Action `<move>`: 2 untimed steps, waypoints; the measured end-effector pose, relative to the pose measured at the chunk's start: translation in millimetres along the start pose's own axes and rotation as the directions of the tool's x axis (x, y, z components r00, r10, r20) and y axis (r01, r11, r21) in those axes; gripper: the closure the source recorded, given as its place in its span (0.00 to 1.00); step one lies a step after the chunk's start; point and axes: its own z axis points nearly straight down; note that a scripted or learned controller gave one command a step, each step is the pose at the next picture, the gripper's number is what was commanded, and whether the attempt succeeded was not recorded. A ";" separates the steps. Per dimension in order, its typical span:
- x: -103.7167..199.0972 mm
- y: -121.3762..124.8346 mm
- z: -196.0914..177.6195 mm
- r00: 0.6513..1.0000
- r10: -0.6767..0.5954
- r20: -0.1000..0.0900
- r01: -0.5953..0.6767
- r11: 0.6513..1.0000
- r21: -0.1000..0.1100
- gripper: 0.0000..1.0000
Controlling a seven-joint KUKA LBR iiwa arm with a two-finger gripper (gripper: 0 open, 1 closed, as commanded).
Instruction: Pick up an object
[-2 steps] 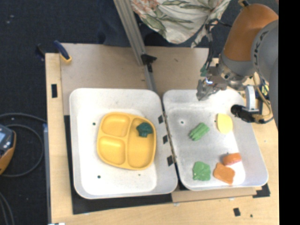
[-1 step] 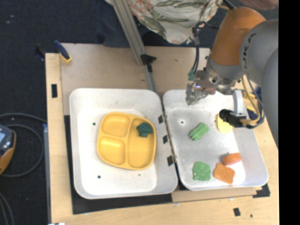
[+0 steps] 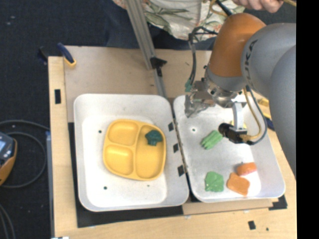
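My gripper (image 3: 195, 106) hangs over the upper left corner of the right bin (image 3: 264, 193), close to the wall between the two bins. Nothing shows in it. A light green ridged piece (image 3: 211, 140) lies a little below and to the right of it, apart from it. Further down the right bin lie a flat green piece (image 3: 214, 181), an orange block (image 3: 238, 184) and an orange-red piece (image 3: 246, 169). In the left bin (image 3: 89, 133) a yellow divided plate (image 3: 130, 153) carries a dark green broccoli-like toy (image 3: 153, 137).
A black cable end (image 3: 233, 132) dangles from the arm just right of the ridged piece. A slanted metal bar (image 3: 143, 34) runs down to the bins' top edge. A person in a floral shirt (image 3: 164, 4) stands behind the bench.
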 end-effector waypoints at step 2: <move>105.7 -23.2 -10.8 1.000 -0.004 -0.001 0.004 1.000 -0.004 1.00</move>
